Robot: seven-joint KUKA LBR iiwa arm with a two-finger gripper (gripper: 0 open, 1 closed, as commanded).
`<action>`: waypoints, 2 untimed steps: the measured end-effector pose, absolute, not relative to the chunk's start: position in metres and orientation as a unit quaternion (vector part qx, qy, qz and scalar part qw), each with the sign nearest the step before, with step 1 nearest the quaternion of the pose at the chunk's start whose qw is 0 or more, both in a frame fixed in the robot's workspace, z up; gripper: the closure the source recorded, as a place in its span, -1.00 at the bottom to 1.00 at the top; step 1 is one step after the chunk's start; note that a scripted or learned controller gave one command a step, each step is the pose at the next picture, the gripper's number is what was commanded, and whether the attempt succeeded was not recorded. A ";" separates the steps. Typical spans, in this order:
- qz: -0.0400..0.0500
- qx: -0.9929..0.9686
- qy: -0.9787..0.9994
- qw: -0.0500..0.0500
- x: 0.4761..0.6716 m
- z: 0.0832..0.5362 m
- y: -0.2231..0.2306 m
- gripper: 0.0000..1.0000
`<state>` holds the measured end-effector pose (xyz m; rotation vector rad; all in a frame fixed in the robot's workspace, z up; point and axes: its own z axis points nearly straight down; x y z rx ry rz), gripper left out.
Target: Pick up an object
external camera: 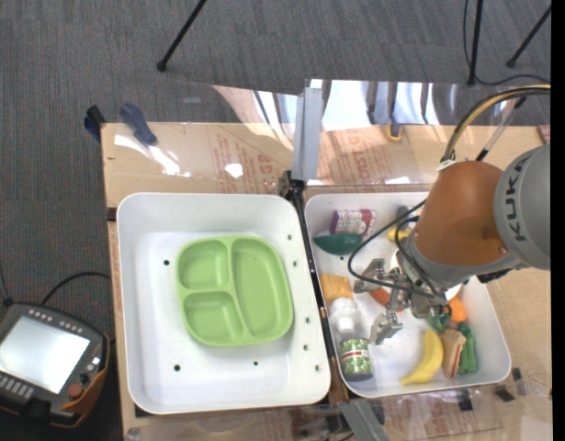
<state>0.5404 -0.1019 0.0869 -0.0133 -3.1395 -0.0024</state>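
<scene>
My gripper (381, 299) hangs low over the middle of the right bin (499, 355), with the grey arm and its orange band reaching in from the right. Its two fingers stand apart, one fingertip (370, 272) toward the back and the other toward the front. A small red-orange item (382, 293) lies under the gap; nothing looks gripped. Around it lie an orange piece (334, 287), a white bottle (344, 315), a green can (356, 358) and a banana (427, 356).
The left bin (144, 246) holds a green divided plate (234, 290). At the back of the right bin are a purple can (353, 220) and a dark green object (337, 243). A sandwich-like toy (457, 349) and an orange ball (458, 310) sit at the right.
</scene>
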 end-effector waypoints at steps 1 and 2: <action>0.000 -0.020 -1.000 0.001 0.632 0.088 -0.122 -1.00; -0.001 -0.043 -0.999 0.000 0.582 0.088 -0.096 -1.00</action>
